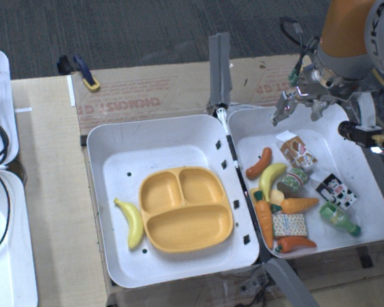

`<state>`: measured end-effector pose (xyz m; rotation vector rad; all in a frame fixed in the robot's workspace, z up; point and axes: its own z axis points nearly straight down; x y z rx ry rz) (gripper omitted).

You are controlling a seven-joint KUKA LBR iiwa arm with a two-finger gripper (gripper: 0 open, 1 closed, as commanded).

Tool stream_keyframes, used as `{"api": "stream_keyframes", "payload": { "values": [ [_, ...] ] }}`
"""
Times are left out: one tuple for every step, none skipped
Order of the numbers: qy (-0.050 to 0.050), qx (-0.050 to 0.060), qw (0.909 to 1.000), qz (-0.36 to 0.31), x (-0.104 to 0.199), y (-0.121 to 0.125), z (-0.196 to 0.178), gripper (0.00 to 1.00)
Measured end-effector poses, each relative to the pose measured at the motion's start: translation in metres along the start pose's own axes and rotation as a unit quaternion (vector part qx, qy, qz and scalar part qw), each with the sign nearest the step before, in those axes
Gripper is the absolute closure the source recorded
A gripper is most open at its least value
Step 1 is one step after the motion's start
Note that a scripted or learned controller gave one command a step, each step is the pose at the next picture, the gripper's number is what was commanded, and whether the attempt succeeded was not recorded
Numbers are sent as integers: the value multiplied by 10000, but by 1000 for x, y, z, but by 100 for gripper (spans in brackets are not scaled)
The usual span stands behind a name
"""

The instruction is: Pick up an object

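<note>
Surface (52, 199) of pale wood carries two shallow white bins side by side. The left bin (109, 214) holds a yellow divided plate (184, 209) at its middle and a banana (131, 222) just beside the plate's left edge. The right bin (366, 171) holds a crowd of small things: a red sausage (259, 164), a second banana (270, 178), a small carton (297, 152), carrots (298, 205) lying among them, a black-and-white box (335, 191) and a green bottle (340, 219) near the right wall. The grey arm with its orange band (349, 21) reaches in from the right, and its pincer (303, 102) hangs over the far edge of the right bin, apart from the objects, holding nothing; whether its fingers are spread or pressed together cannot be told.
</note>
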<state>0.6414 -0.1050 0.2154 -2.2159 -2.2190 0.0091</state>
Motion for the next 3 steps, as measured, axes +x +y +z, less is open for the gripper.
{"api": "stream_keyframes", "payload": {
  "values": [
    [1,-24,9998,-213,-51,-5,118,0],
    [6,1,9998,-199,-53,-6,113,100],
    [-5,-36,9996,-280,20,-35,-15,100]
  ]
}}
